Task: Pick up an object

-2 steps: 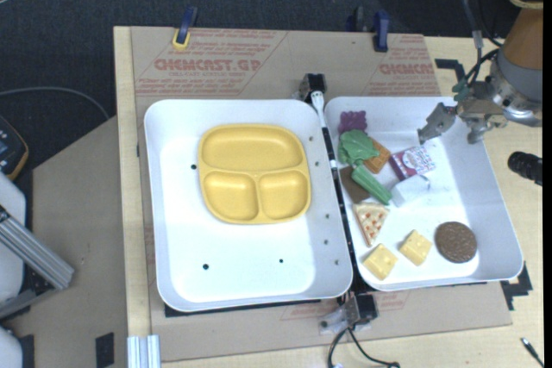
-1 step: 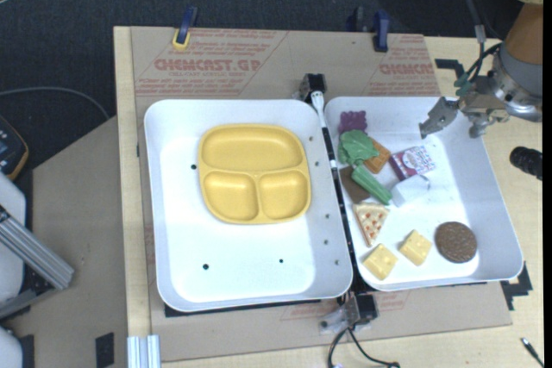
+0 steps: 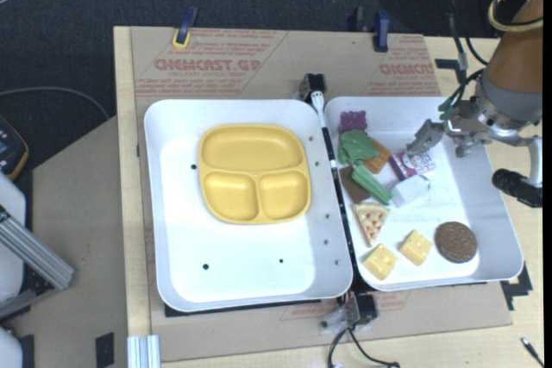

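Note:
The right bin (image 3: pixel 483 185) holds several toy foods. There is a purple piece (image 3: pixel 354 120), a green leafy piece (image 3: pixel 354 146) on an orange one (image 3: pixel 379 158), a green stick (image 3: pixel 371 184), a pizza slice (image 3: pixel 372 222), two yellow cheese cubes (image 3: pixel 379 261) (image 3: pixel 416 247), a brown cookie (image 3: pixel 455 241) and a white packet (image 3: pixel 411 186). My gripper (image 3: pixel 425 140) hangs over the middle of this bin, just above and right of the white packet. Nothing is visibly held in it.
A yellow divided plate (image 3: pixel 254 171) lies in the left bin (image 3: pixel 172 220). The grey arm with its orange band (image 3: pixel 516 56) reaches in from the right over the right bin's far corner. Blue and yellow clamps sit on the board's far edge.

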Motion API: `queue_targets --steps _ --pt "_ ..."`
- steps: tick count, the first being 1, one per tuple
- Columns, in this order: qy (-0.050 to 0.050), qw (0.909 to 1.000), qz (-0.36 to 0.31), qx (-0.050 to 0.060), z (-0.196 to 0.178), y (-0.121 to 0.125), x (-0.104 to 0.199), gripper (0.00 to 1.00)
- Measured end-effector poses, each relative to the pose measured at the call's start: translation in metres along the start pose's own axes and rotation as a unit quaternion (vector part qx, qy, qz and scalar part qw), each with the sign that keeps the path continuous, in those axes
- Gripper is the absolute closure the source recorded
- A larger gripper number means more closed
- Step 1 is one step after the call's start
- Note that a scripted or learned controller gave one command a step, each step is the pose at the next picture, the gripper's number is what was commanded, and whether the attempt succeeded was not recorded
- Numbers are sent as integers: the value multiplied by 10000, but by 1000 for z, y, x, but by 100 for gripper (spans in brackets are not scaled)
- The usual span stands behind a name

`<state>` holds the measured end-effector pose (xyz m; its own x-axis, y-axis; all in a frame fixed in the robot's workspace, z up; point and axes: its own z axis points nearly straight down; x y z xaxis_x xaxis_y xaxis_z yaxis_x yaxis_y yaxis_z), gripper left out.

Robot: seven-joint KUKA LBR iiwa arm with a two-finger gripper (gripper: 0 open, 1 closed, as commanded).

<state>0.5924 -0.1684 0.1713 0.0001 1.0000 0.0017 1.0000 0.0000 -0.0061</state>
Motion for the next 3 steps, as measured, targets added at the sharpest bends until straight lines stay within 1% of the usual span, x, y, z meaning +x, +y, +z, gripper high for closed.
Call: queue_targets --steps 1,2,3 --pt "0 10000 3 -1 53 -7 -7 0" --pt "-1 10000 -1 -6 89 -8 -7 0" --pt "-10 10000 4 -37 76 -6 -7 100"
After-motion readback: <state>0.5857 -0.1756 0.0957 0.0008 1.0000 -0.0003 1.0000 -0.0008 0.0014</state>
